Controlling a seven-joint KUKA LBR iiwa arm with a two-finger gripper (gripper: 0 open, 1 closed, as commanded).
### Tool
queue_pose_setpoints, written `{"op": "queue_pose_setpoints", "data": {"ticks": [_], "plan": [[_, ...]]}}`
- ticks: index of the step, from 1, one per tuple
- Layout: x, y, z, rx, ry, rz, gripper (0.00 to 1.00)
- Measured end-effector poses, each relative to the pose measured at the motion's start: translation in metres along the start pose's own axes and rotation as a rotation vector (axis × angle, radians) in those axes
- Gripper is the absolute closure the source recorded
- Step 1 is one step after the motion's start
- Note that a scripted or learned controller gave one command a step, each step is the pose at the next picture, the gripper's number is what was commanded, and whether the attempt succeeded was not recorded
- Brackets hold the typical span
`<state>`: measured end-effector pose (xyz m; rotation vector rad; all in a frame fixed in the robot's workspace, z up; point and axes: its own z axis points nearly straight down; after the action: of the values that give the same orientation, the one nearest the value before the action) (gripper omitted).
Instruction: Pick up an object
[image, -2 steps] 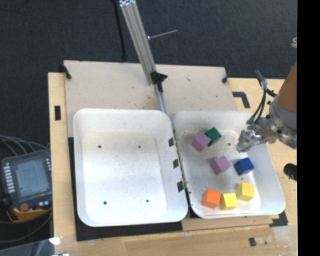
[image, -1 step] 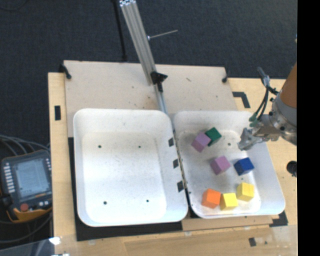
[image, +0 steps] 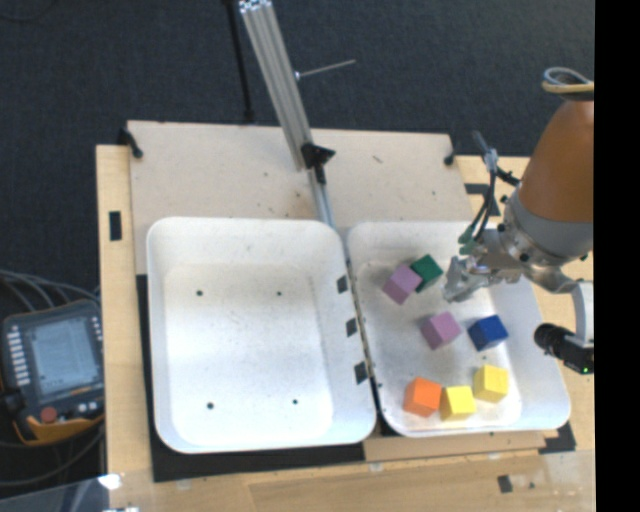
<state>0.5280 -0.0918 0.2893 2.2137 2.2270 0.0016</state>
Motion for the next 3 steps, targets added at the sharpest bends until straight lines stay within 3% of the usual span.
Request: {"op": "queue_pose_setpoints", "data": {"ticks": [1,3], "plan": [[0.047,0.013,0.022,0.004,0.001,0.000,1.00],[0.140,0.028,0.027,0.000,0.001,0.000,1.00]]}}
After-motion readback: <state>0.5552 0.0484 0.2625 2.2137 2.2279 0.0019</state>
